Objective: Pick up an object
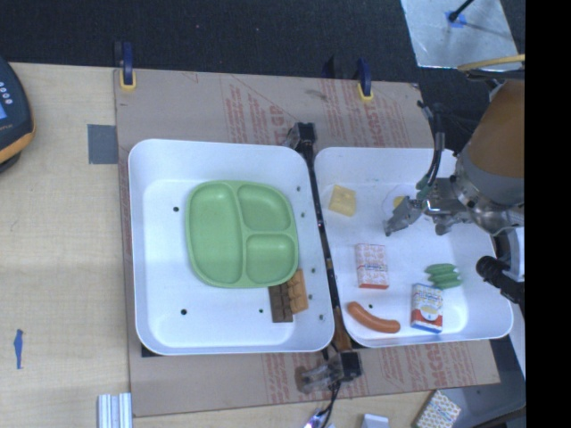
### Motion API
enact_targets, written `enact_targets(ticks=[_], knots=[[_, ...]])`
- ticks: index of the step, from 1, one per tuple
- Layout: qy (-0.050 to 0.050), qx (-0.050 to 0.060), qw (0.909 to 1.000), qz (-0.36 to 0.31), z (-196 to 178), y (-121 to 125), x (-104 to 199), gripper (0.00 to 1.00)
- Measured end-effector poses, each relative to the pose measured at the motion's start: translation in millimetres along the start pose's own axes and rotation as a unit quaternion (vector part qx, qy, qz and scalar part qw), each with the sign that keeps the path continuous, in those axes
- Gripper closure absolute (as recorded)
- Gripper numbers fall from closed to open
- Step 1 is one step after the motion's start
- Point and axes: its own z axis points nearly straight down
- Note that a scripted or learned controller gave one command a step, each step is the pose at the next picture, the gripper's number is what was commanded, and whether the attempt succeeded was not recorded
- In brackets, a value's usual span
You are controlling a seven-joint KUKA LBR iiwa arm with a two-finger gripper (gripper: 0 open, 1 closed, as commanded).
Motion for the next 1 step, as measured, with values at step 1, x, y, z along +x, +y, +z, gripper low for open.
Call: enact_targets(ticks=[1], knots=[[0.000,0.002,1.0000,-0.002,16.5,-10.3,29.1,0.00]])
